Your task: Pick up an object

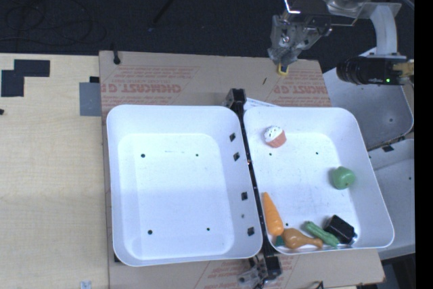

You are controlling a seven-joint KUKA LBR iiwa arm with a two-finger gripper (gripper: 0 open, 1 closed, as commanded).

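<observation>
Gripper (283,64) hangs above right bin's (362,139) far rim, nothing held; finger state unclear. Approach phase. Next: descend onto a target, e.g. green ball (342,177).

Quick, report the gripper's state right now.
Two-finger gripper: above the bench behind the right white bin, away from the objects; open or shut cannot be told from this view.

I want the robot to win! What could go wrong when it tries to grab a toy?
The carrot, the orange toy, the green piece and the black block crowd one corner, so the gripper might bump neighbours or the bin wall. The round green ball could roll away.
</observation>
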